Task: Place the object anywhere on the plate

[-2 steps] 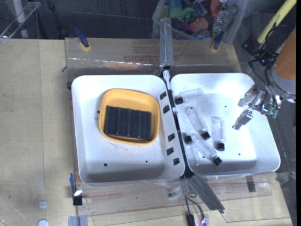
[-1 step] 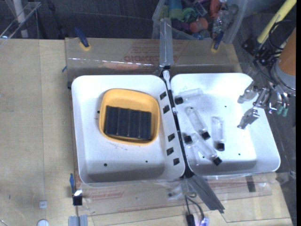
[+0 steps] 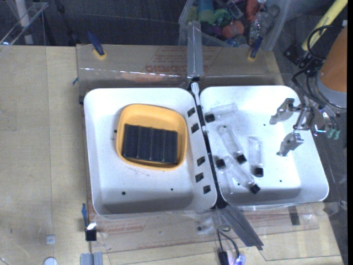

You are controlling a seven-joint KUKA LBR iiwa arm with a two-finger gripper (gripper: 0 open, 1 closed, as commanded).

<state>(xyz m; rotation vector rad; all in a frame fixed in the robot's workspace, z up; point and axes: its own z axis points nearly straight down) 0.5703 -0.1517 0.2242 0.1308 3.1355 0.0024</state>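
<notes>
A yellow plate (image 3: 150, 115) with rounded corners lies flat in the left bin (image 3: 99, 148), toward that bin's far half. On the plate lies a dark, flat, ribbed slab (image 3: 152, 144), rectangular, with about five lengthwise segments, covering most of the plate's floor and sitting toward its near edge. The slab is slightly skewed against the plate's rim. It rests wholly within the plate, touching it, with the yellow rim showing all round it.

Bright, glary white bins (image 3: 99, 148), soft focus
</notes>
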